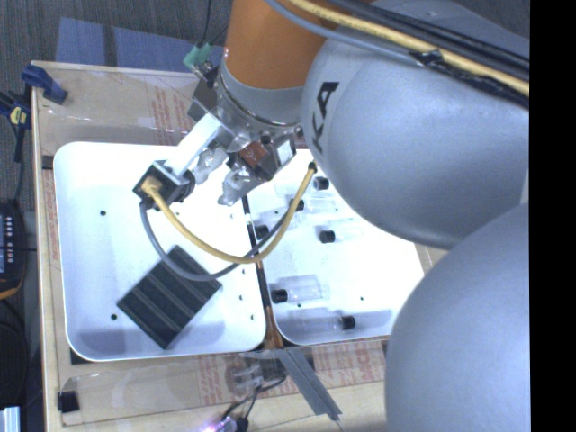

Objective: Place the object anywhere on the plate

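Grey arm (423, 133) casing bulks closest to the lens, covering the upper right of the scene, with its orange band (270, 25) showing at the top. Below that band the gripper (237, 185) hangs just left of the dark strip (259, 282) that divides the two bins, up toward the strip's far end. Whether it is wide or narrow cannot be told from this angle (the wrist hardware crowds closely around it).

Left of the strip lies the left bin (81, 241), and the gripper is over its far right part, above white floor. The task's object, a black ribbed slab (169, 302), lies flat on this bin's floor, left of the strip's near end and close to it. It is turned at a slant, so that one corner points toward the strip. It is well apart from the gripper and nearer the camera.

Right of the strip is the right bin (360, 282), partly hidden by the arm. Scattered over its floor are small clear pieces (301, 290) with dark ends, one just right of the strip's near half and others farther right.

Both bins sit on a pale bench (117, 115). A blue clamp (40, 81) sits at the bench's corner, far to the left of the strip's far end.
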{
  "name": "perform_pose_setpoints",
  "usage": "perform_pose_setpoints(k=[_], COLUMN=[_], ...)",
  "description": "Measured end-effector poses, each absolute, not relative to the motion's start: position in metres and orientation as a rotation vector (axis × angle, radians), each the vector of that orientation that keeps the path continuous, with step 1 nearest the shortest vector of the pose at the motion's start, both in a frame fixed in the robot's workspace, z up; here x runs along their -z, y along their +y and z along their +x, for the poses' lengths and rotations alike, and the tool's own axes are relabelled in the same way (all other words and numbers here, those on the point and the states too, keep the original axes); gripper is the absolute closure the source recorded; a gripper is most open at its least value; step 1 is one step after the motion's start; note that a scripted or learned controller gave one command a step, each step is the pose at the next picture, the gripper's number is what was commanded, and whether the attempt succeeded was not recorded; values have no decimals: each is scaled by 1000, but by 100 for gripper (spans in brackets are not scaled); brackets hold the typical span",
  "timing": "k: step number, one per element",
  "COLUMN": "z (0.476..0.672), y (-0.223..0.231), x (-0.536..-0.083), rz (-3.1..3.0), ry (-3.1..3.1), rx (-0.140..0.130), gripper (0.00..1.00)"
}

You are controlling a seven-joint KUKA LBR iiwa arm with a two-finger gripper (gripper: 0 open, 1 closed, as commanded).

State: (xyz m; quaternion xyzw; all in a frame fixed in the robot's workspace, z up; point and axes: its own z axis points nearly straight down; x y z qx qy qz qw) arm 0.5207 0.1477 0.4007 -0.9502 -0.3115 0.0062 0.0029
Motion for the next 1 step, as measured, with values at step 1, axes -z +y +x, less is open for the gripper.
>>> perform_pose_setpoints(k=[1], z=[476], y=[119], x=[-442], rz=[-3074], ry=[-649], rx=[2], gripper=[100])
